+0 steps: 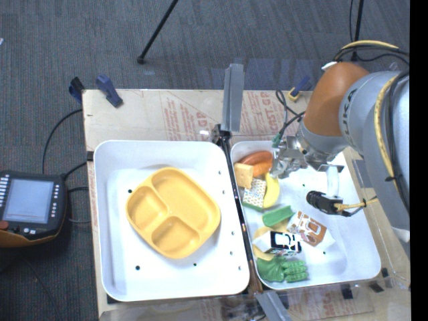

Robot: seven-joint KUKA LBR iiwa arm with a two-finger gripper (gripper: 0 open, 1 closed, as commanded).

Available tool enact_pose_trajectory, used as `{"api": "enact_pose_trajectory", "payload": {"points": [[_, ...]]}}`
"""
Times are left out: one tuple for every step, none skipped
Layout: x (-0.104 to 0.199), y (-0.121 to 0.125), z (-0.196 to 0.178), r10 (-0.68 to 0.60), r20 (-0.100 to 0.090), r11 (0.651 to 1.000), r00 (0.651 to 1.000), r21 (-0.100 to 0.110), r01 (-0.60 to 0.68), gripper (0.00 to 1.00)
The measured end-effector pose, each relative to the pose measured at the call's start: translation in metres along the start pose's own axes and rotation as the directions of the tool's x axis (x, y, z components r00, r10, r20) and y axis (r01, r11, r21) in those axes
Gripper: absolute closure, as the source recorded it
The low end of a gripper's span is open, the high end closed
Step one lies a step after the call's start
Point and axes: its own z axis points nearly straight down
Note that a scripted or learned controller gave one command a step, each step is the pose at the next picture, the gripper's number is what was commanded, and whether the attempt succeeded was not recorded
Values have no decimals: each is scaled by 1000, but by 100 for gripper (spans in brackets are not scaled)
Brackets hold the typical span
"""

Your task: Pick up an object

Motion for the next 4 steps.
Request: {"api": "enact_pose_trajectory", "payload": {"points": [[-23,-16,21,62,3,998,998,19,-62,100],[-82,-41,18,-122,-2,992,993,23,122,100],[-82,-41,18,-121,-3,992,993,23,121,0],[9,-60,-6,-332,-8,943,943,21,332,0]]}}
